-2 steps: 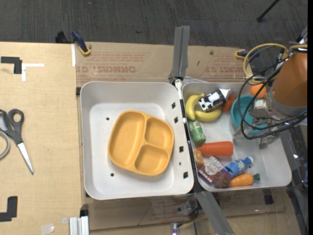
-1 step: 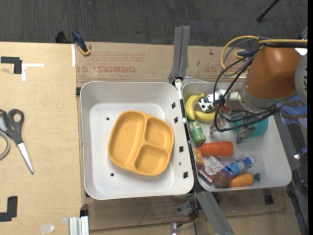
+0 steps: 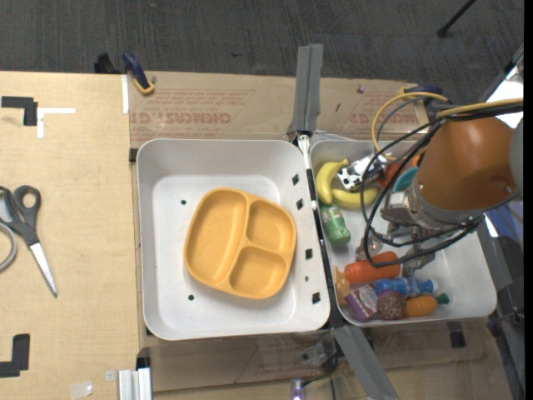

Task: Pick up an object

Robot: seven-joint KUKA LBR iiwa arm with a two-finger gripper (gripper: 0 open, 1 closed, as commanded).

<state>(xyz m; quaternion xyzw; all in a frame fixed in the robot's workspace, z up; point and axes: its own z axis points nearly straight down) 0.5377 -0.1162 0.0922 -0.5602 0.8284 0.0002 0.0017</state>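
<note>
The right bin (image 3: 476, 283) holds several small things. These include a yellow banana (image 3: 331, 187), a green piece (image 3: 336, 226), an orange-red carrot-like piece (image 3: 374, 271), a blue toy (image 3: 405, 287), a purple piece (image 3: 359, 303), a dark red ball (image 3: 390, 306) and a small orange piece (image 3: 421, 305). My gripper (image 3: 410, 257) hangs low in this bin, under the orange band (image 3: 464, 167) and a tangle of cables. It is just right of the carrot-like piece and above the blue toy. I see nothing held in it.
The left bin (image 3: 158, 223) holds a yellow divided plate (image 3: 241, 244). A grey post (image 3: 309, 90) rises at the back between the bins. Scissors (image 3: 31, 233) lie on the wooden bench at far left, and a blue clip (image 3: 137, 72) sits on the cardboard behind.
</note>
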